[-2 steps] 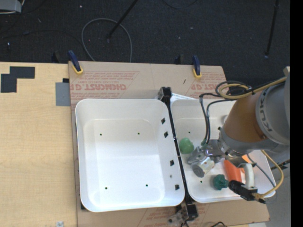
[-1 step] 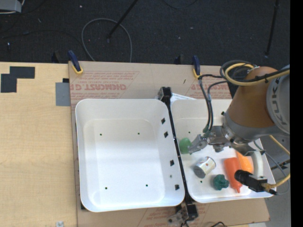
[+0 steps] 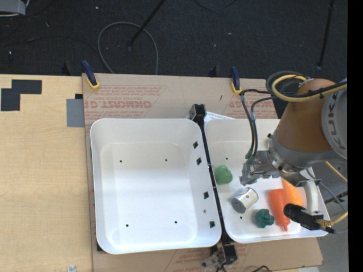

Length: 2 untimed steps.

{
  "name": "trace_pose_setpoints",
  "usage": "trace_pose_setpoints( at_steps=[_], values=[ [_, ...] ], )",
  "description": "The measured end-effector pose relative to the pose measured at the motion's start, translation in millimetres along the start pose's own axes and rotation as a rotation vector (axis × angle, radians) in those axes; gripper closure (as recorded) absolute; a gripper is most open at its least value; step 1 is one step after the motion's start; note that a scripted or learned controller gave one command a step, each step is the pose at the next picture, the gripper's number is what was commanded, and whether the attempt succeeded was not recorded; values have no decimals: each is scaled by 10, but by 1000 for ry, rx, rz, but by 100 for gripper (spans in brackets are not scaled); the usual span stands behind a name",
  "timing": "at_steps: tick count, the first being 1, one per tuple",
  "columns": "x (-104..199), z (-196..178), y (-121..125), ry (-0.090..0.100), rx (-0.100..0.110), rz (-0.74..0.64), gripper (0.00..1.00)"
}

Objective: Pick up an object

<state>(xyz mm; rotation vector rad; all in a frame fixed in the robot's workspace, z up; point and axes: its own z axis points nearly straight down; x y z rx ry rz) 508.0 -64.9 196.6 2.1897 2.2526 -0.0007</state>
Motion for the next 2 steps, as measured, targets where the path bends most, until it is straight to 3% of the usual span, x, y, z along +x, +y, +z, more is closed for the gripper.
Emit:
trace_pose_setpoints(
  at_steps=[1, 2],
  values=[
    [-2, 4, -1, 0, 1, 1, 0],
    [-9, -96, -1, 0, 1, 2, 100]
  ],
)
